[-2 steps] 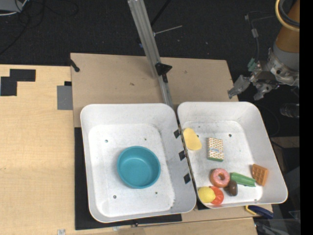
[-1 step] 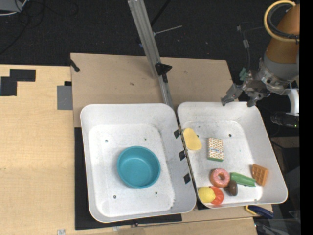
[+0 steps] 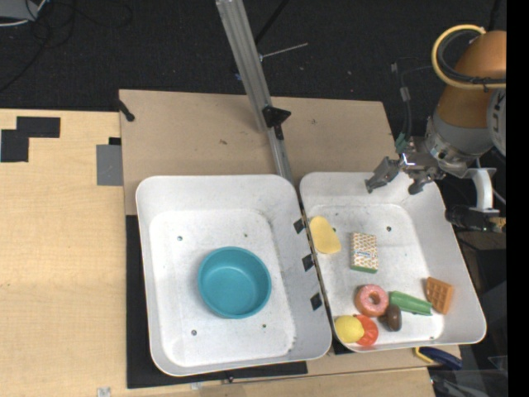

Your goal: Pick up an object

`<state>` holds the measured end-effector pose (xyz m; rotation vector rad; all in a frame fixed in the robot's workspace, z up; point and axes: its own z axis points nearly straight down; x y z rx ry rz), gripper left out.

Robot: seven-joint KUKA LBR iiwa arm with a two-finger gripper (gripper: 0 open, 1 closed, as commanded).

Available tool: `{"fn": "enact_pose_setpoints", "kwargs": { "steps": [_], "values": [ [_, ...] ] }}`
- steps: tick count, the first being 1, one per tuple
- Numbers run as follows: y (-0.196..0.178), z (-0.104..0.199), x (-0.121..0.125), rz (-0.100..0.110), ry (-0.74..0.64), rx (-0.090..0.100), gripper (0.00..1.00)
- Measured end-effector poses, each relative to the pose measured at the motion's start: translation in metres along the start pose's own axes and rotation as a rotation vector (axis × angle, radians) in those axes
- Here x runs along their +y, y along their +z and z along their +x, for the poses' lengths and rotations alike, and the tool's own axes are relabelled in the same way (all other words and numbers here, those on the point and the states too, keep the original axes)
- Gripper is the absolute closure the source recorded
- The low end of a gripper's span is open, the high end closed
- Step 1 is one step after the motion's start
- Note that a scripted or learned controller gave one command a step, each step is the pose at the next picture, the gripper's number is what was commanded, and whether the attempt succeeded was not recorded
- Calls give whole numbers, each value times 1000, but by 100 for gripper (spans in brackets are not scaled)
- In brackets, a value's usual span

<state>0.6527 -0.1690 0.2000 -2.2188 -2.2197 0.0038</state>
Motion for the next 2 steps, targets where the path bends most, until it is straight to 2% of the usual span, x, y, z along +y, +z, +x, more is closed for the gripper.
{"fn": "enact_pose_setpoints", "kwargs": {
  "steps": [1,2],
  "values": [
    [56,7,-8,1,0,0,0],
    [43,6,-7,-4,0,-1,100]
  ]
}}
